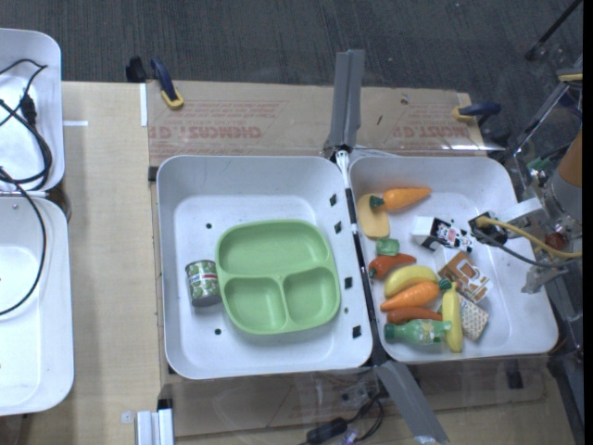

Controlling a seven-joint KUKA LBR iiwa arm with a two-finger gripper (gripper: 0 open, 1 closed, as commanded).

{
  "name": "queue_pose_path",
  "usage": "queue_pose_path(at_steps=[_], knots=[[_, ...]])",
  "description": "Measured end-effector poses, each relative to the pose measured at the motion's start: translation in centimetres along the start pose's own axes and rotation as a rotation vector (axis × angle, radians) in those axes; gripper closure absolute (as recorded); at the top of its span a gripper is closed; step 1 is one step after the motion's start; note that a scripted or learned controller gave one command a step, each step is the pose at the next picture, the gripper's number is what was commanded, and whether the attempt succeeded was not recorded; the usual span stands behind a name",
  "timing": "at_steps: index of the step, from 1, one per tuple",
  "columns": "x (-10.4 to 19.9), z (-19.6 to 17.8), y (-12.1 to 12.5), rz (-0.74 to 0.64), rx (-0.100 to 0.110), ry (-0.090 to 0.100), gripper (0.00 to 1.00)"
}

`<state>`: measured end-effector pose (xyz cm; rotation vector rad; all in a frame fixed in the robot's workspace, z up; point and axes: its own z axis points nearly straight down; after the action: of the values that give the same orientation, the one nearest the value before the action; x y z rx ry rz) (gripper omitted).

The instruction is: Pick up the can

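Observation:
The can (201, 282) is small, with a green label and a silver top. It stands in the left bin (185, 202), close to the bin's left wall and touching the left edge of the green divided plate (278, 276). My gripper (548, 253) hangs over the right rim of the right bin (519, 336), far from the can and a whole bin's width to its right. Nothing shows between the gripper and the can but the plate and the wall shared by the bins.
The right bin holds several toy foods: a carrot (406, 197), a second carrot (410, 295), a banana (409, 275), a green bottle (415, 334), a cow-patterned carton (445, 234) and a cracker box (465, 277). A raised divider (350, 239) separates the bins.

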<state>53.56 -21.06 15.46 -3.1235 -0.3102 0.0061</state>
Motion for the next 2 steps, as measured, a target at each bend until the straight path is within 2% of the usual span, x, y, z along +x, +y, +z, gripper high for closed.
queue_pose_path(at_steps=[1,2], knots=[[2.3,5.3,-2.8,-0.076,-0.007,0.009,0.0],[9.7,6.3,-0.5,-0.092,-0.003,0.0,0.0]])
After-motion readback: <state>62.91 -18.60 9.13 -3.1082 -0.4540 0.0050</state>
